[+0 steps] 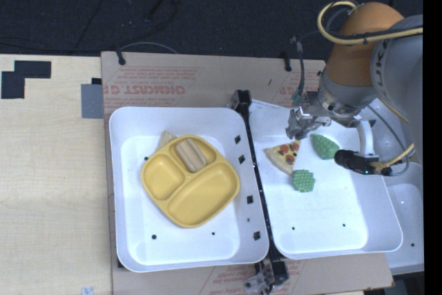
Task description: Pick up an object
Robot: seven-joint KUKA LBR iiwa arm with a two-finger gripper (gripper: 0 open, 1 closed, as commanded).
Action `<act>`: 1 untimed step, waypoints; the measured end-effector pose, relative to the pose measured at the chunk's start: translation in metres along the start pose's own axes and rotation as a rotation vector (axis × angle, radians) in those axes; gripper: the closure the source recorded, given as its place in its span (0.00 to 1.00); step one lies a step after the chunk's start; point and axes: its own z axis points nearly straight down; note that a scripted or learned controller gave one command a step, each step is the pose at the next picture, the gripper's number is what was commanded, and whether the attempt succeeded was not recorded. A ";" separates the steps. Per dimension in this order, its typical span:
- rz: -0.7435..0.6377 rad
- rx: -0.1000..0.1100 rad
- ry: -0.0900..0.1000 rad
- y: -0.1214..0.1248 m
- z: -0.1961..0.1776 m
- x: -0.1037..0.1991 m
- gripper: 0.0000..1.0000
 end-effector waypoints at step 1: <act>0.000 -0.002 0.000 0.001 -0.016 0.047 1.00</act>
